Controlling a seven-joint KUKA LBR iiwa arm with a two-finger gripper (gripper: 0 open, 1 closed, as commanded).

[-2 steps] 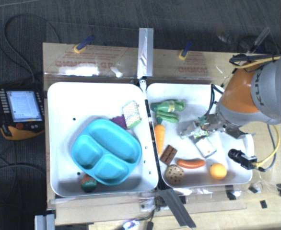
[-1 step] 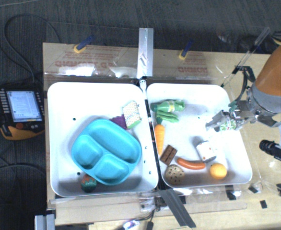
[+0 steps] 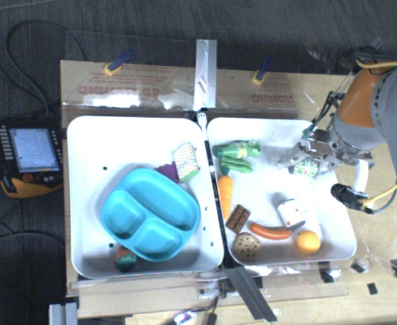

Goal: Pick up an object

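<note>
I have the gripper (image 3: 311, 156) low over the far right corner of the right bin (image 3: 341, 246), but I cannot tell how its jaws stand; a small green-and-white item (image 3: 307, 168) sits right under it, and whether it is gripped is unclear. The grey arm (image 3: 364, 110) with its orange band comes in from the right. Also in this smooth white bin: a green leafy plastic vegetable (image 3: 237, 155) by the divider, a carrot (image 3: 225, 193) lengthwise below it, a brown chocolate bar (image 3: 238, 217), a round speckled cookie (image 3: 246, 246), a glossy red-orange sausage (image 3: 270, 232), a white cylinder (image 3: 292, 214) with red markings, and an orange (image 3: 308, 241). The left bin (image 3: 83, 181) holds a teal divided tray (image 3: 151, 212), a patterned sponge-like block (image 3: 185, 161), a purple piece (image 3: 167, 173) and a small dark toy (image 3: 124, 258).
</note>
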